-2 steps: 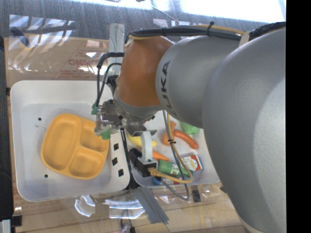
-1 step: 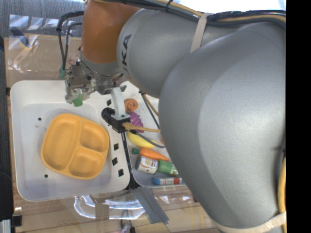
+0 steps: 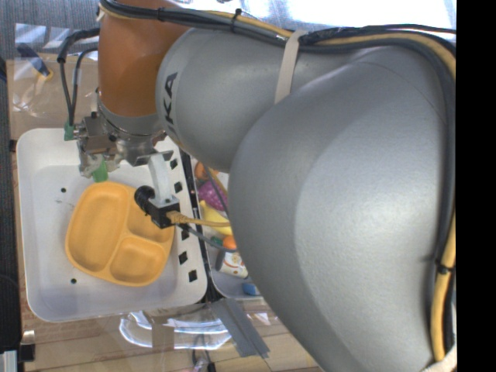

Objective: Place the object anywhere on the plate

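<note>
The bulky grey arm (image 3: 341,192) fills the right, its gripper (image 3: 99,163), whose state I cannot tell, poised with a small green object (image 3: 100,173) at the far edge of the yellow divided plastic plate (image 3: 116,235); ideally lower gently over a compartment before releasing.

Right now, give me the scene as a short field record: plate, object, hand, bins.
plate: yellow divided plate, lying in the left white bin
object: small green item at the plate's upper edge, under the hand; identity unclear
hand: above the plate's upper edge; grasp state cannot be told
right bin: mixed colourful items, mostly hidden by the arm
</note>
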### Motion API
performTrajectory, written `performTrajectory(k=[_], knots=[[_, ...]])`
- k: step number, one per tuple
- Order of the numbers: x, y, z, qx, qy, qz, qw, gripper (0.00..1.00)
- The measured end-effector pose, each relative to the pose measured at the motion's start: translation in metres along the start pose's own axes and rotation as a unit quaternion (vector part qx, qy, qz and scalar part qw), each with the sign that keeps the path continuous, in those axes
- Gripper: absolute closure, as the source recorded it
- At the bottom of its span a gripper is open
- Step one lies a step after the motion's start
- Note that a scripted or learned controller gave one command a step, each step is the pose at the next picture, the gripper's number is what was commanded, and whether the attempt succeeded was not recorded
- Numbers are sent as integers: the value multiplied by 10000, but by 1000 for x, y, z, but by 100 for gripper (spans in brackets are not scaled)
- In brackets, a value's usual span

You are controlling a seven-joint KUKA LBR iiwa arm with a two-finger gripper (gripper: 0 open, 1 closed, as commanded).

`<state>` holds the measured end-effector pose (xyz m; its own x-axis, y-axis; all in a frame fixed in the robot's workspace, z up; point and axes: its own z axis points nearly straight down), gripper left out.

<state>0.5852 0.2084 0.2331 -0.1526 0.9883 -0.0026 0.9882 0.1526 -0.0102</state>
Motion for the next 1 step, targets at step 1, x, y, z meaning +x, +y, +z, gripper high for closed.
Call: performTrajectory(k=[1], knots=[[-1,0,0,-3,-3,6,10000,0]])
